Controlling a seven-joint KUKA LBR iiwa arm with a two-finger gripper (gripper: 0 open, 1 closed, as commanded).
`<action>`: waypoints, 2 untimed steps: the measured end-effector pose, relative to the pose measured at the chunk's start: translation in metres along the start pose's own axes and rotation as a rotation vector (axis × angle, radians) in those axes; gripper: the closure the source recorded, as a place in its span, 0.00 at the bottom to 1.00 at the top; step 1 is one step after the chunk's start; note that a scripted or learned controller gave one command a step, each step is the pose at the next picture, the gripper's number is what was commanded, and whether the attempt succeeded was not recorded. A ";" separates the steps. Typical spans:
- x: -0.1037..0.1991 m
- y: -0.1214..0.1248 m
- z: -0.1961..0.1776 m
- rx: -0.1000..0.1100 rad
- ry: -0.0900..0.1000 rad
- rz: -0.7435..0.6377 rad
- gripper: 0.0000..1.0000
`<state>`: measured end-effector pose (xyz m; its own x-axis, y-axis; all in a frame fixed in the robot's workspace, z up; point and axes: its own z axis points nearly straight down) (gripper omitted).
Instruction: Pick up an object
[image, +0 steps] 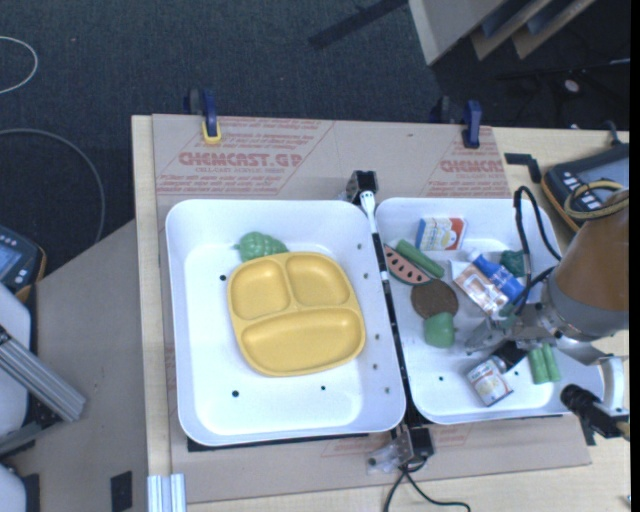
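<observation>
Clutter fills the right bin (430, 405): a can (488, 381), a green block (438, 329), a brown disc (434, 298). The jaws (505, 345) hang just above the can; whether they're spread, I can't tell. A yellow tray (296, 312) sits in the left bin (200, 380).

glossy yellow plastic tray (296, 325), smooth white bins (190, 330)

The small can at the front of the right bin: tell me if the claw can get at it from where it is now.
Probably yes. The small can lies uncovered on the right bin's floor, with the claw just above it. The green cylinder lies close beside it and could crowd one side.
</observation>
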<state>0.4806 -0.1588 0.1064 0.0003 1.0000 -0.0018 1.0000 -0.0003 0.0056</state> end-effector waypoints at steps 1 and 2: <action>0.000 0.000 0.000 0.000 0.000 0.000 0.00; 0.000 0.000 0.000 0.000 0.000 0.000 0.00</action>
<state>0.4807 -0.1588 0.1064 0.0003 1.0000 -0.0019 1.0000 -0.0002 0.0059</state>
